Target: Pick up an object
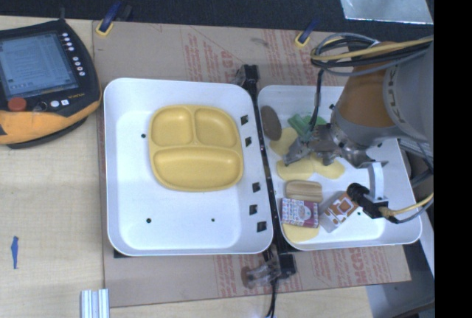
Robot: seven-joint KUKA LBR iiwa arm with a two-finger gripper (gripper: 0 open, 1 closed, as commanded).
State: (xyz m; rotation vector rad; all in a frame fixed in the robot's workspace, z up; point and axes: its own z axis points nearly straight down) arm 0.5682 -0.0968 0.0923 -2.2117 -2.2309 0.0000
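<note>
Gripper low in right bin, finger state untellable; tan block just below it, long axis left-right.

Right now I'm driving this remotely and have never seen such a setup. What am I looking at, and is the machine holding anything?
You have one picture, taken by a fixed camera above the bench, looking down at a slant. The grey arm with the orange band is the robot, reaching in from the picture's right. Its gripper is down in the right bin, among small items: a green piece, a brown oval, a tan block, a pink-and-white box, a brown-and-white carton and some flat yellow shapes. I cannot tell whether it grips anything. The left bin holds a yellow divided plate. The screen device at far left is a handheld controller lying on the bench.
</note>
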